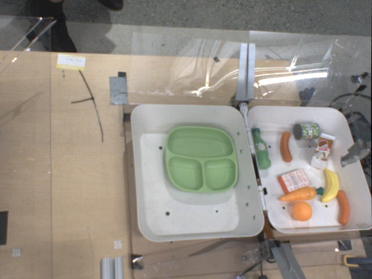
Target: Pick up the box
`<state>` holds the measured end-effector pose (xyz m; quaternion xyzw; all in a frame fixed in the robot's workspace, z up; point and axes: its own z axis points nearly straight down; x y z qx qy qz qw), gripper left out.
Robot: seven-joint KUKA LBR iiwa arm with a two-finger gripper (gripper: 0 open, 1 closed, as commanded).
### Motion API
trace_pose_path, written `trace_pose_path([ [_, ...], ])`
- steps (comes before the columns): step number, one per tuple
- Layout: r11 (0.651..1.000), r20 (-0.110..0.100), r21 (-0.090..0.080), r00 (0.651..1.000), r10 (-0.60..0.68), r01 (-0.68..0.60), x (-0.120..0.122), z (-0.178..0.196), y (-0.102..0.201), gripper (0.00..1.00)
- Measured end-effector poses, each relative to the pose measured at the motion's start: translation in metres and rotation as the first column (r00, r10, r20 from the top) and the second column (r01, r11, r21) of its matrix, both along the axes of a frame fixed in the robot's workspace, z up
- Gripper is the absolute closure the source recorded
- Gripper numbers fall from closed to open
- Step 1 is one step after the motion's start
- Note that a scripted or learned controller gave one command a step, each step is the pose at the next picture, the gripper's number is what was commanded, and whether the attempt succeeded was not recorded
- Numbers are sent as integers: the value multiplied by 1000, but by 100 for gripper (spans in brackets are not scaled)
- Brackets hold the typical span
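– At the right rim of the right-hand bin, what is that grey piece?

– That is the hand [354, 153], coming in from the right edge of the view over the bin's [273, 118] far side. Most of it is cut off by the frame, so I cannot tell whether it is apart or together. Nothing can be seen held in it.

– What lies closest to it?

– A small white and red carton [323, 150], just to its left, with a dark can [307, 131] above that. Below the hand a yellow banana [331, 185] lies along the bin floor, and a reddish sausage [343, 207] sits just beyond the banana's lower end, near the bin's corner.

– And the box?

– The box [293, 180] is red-orange and flat, lying near the middle of the same bin, left of the banana and well apart from the hand. A carrot [298, 195] rests against its lower edge, and an orange [301, 211] sits just below the carrot.

– Anything further left?

– A second sausage [285, 147] lies above the box, and a green bottle [260, 149] lies along the bin's left wall. Across the divide, the left bin [145, 156] holds a green plate [201, 157] with three compartments, lying flat at its centre. Both bins sit on a pale wooden table [58, 173], which also carries a thin dark cable [93, 106] and a yellow label [71, 61] at its far left.
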<state>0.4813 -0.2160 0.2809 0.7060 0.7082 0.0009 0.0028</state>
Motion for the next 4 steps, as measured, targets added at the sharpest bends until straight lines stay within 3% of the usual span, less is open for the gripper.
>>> trace_pose_path([
  [1, 978, -4, 1, 978, -210, 210, -23, -123, -23, 0],
  [2, 974, 0, 2, 974, -226, 226, 109, -99, 15, 0],
  [3, 987, -3, 2, 987, -161, 161, 51, -174, 56, 0],
  [4, 996, -3, 3, 996, -94, 94, 34, -190, 95, 0],
])
